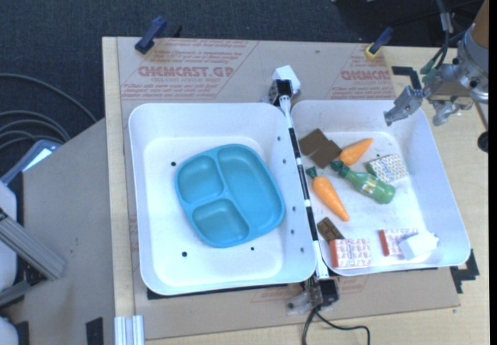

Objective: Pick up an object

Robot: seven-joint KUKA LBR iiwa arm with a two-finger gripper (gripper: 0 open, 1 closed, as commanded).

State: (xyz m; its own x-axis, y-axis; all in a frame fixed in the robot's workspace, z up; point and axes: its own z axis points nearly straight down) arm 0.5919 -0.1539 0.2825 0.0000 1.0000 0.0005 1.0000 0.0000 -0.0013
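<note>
My gripper [423, 106] hovers over far right corner of right bin [454, 215], fingers spread wide, nothing between them. Objects lie nearer in right bin: two carrots [329, 196] [355, 151], green bottle [366, 183] between them, brown block [319, 146], what look like packets [351, 252] at near edge. Blue tray [227, 194] in left bin [151, 180].

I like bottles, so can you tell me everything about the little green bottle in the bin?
The green bottle looks like a small plastic toy. It has a dark green neck end pointing up-left and a lighter green body, maybe with a pale label. It lies on its side, slanted, in the right bin. Its neck end sits close to the upper carrot, and its body lies right by a speckled white packet; whether they touch is unclear. The gripper is apart from it, near the bin's far rim.
</note>
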